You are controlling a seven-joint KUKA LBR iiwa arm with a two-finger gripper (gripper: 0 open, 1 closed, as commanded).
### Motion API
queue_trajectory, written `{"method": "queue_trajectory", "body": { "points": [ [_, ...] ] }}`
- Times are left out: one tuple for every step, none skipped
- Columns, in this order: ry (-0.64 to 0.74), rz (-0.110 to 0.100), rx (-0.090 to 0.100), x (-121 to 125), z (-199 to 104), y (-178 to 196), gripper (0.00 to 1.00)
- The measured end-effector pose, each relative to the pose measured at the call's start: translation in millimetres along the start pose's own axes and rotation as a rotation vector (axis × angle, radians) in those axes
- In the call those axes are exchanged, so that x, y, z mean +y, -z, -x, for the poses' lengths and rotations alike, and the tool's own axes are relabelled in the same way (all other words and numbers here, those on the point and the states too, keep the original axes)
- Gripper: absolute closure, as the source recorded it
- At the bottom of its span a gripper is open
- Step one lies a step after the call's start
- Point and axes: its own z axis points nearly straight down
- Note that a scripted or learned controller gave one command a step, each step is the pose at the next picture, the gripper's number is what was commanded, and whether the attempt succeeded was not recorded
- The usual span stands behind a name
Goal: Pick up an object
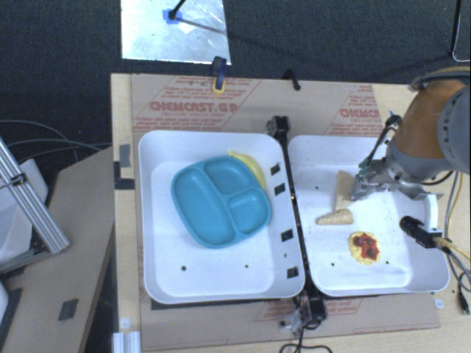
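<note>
The right bin holds three food items. A pale wedge-shaped piece lies near its middle, a small tan roll sits just below that, and a round pizza-like piece with red topping rests toward the front. My gripper reaches in from the right and is down at the right edge of the pale wedge, touching or nearly touching it. The arm's grey body and orange band rise behind it.
The left bin carries a blue divided plate with a yellow banana-like piece tucked behind its far edge. A black divider with clips separates the bins. Cables trail along the right bin's right side.
</note>
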Motion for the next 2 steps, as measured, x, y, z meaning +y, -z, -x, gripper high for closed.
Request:
{"method": "queue_trajectory", "body": {
  "points": [
    [0.008, -0.002, 0.003, -34, -90, 92, 1.0],
    [0.008, -0.005, 0.003, -71, -174, 88, 1.0]
  ]
}}
